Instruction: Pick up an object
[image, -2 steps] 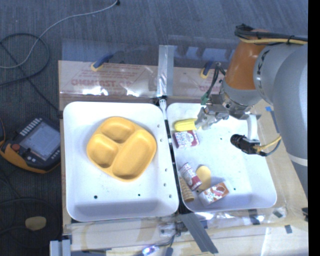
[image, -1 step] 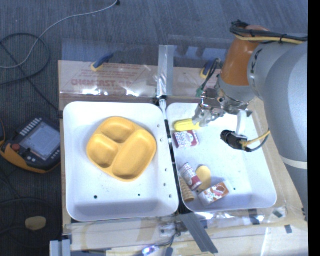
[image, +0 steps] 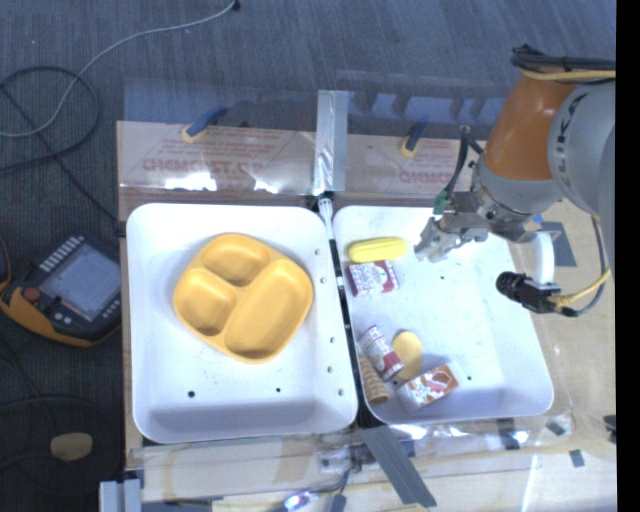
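Objects for picking all lie in the right bin (image: 520, 300), and the nearest to the gripper (image: 437, 243) is the yellow block (image: 376, 249), which rests close to that bin's far-left corner, against the divider side. Just in front of it, touching or nearly so, lies a red-and-white packet (image: 372, 277). Toward the bin's near-left corner sit a small can (image: 379, 350), a pale yellow piece (image: 407, 349), a brown cone-like item (image: 372, 383) by the left wall and a second red packet (image: 429, 386) along the near edge, all bunched together. The left bin (image: 150, 400) carries a yellow divided plate (image: 243, 295) in its middle. The gripper hangs over the far part of the right bin, just right of the yellow block and apart from it; whether it is open or closed I cannot tell from this slanted view, and nothing shows as held. The step in hand looks like the approach, with the pick not yet made. To do it well, I would aim for the yellow block: it lies more apart than the crowded near-corner group. Centre over its middle, set the grip across its short side, and come straight down so the packet beside it and the bin's left wall are not struck. A skewed descent could push the block against the wall instead of closing on it.
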